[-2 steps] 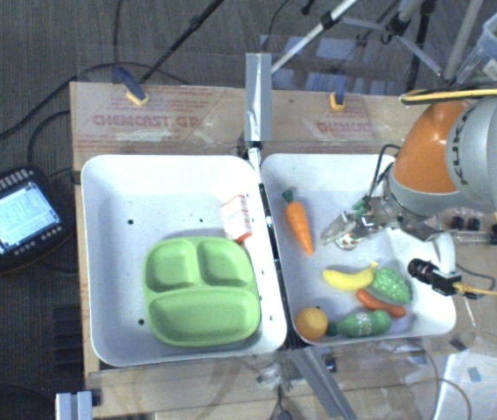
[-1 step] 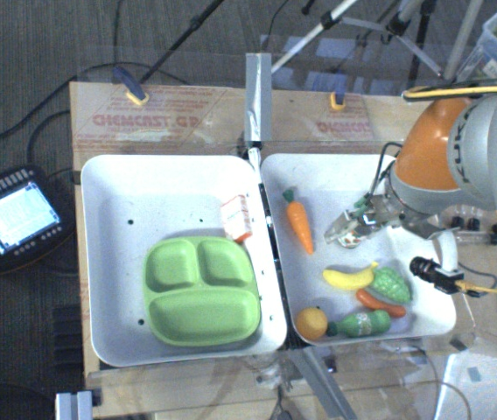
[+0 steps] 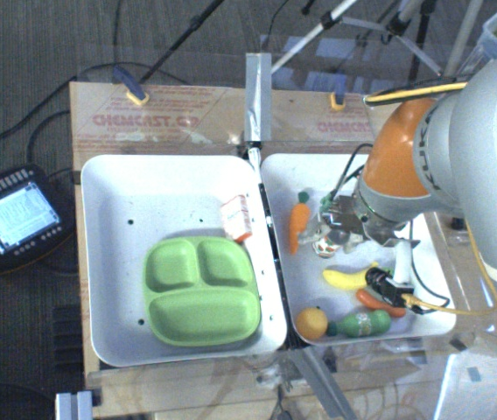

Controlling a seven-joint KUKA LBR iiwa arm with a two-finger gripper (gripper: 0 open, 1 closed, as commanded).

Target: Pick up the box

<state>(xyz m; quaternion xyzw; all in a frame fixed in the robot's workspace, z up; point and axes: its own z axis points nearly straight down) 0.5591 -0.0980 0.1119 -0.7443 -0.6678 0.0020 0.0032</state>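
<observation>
The gripper (image 3: 329, 234) hangs low over the right bin (image 3: 423, 318), in that bin's middle, at the end of the grey arm (image 3: 467, 147) with its orange band (image 3: 395, 160) that reaches in from the right edge of the bench. Whether it is clenched or released cannot be told from this view, since the wrist body covers most of it. Nothing can be seen held in it.

The box (image 3: 236, 218), small, white with orange-red markings, lies in the left bin (image 3: 126, 191), near that bin's right wall and toward its far half. It sits just beyond the far right corner of the green divided tray (image 3: 201, 290), close to or touching it. The tray fills the near middle of the left bin.

In the right bin, a carrot (image 3: 297, 224) lies near the left wall, just to the left of the gripper. A yellow banana (image 3: 350, 278) rests near the bin's middle, on the near side of the gripper. An orange fruit (image 3: 311, 324) sits at the near left corner, with a green vegetable (image 3: 362, 325) beside it along the near wall, and a red pepper-like piece (image 3: 380, 302) just above that.
</observation>
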